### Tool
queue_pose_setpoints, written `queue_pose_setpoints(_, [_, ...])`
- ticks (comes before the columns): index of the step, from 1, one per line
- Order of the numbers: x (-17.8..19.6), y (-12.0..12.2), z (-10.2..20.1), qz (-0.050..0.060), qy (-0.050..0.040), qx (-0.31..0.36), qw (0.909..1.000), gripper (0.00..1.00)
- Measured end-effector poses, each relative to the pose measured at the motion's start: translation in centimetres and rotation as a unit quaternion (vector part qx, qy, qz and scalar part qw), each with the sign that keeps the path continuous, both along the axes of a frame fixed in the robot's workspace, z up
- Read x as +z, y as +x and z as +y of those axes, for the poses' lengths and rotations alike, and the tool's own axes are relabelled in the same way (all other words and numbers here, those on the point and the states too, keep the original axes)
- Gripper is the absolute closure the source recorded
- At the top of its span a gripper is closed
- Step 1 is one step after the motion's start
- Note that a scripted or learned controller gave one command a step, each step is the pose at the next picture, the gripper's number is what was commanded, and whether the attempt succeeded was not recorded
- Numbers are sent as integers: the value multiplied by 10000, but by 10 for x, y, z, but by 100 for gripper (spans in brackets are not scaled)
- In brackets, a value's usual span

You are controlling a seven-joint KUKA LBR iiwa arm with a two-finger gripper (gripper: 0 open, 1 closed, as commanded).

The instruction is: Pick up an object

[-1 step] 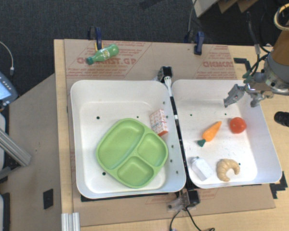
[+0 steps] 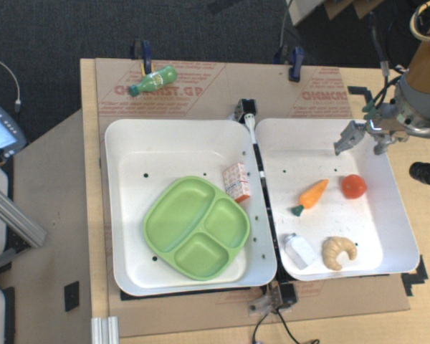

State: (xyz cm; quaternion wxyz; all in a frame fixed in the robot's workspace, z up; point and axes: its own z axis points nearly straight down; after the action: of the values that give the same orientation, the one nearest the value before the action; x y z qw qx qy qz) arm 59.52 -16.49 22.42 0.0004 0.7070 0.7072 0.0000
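Note:
The right bin [image 2: 398,213] holds an orange carrot [image 2: 313,194], a red tomato [image 2: 354,185], a tan croissant [image 2: 339,252] and a small white packet [image 2: 298,250]. My gripper [image 2: 363,141] hangs over the bin's far right part, above and just behind the tomato. Its two grey fingers are spread apart with nothing between them. In the left bin [image 2: 122,192] lies a green divided plate [image 2: 196,226], with a small red-and-white carton [image 2: 236,182] by its far right edge.
A green bottle [image 2: 152,80] lies on the cardboard behind the left bin. Two blue clamps [image 2: 294,62] grip the board's far edge. A black bracket [image 2: 246,110] sits where the bins meet. The arm enters from the upper right.

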Motion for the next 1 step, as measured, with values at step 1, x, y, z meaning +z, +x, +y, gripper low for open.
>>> queue_pose_setpoints(1, [-48, 3, 9, 24, 8, 5, 10000, 0])
